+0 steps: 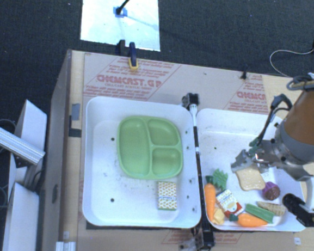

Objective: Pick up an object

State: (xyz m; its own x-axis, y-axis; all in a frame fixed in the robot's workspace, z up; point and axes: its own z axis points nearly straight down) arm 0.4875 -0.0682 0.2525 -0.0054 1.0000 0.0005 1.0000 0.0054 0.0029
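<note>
Nearest to the camera lies one orange plastic toy carrot [209, 200], at the front of the right white bin [223, 122]. From this carrot, the flat tan toy bread slice [250, 179] is to the right and farther back, directly under the gripper [248, 159]. I cannot tell the gripper's opening. I count one bread slice, one purple round toy [271, 190], one green divided plate [149, 147].

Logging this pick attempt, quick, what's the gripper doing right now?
Gripper: over the right bin, just above the toast slice; open or closed cannot be told.
</note>
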